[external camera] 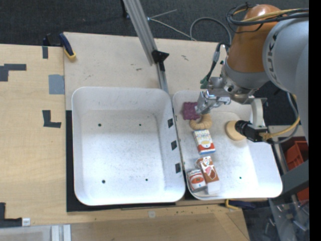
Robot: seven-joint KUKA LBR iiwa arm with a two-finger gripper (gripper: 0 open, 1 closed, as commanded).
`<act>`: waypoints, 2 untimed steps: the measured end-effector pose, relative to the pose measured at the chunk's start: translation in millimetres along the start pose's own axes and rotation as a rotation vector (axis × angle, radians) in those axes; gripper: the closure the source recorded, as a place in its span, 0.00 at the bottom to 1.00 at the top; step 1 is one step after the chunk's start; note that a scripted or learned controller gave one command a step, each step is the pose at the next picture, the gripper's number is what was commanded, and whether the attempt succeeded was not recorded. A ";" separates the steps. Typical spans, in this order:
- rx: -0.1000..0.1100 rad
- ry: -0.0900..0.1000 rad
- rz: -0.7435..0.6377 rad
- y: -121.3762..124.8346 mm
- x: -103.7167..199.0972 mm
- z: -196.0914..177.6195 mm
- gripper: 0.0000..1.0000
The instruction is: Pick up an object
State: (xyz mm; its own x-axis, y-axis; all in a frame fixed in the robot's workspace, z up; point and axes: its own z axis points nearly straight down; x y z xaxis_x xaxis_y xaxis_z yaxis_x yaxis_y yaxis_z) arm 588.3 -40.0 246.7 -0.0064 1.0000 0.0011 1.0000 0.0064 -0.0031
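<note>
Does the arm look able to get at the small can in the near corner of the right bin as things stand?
Probably yes. The can lies uncovered near the right bin's front left wall, with a red and white carton right beside it. The gripper is above the bin's far end, nothing between. The wall and carton may crowd a grasp.

Part of the letters "KUKA" can be made out on the grey robot arm [286, 49]. Print on the small red-and-white cartons [204, 142] is too small to be read.
</note>
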 end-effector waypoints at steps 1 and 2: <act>0.000 0.000 -0.001 8.0 56.3 14.0 1.00; -0.003 0.001 -0.001 17.3 112.4 6.2 1.00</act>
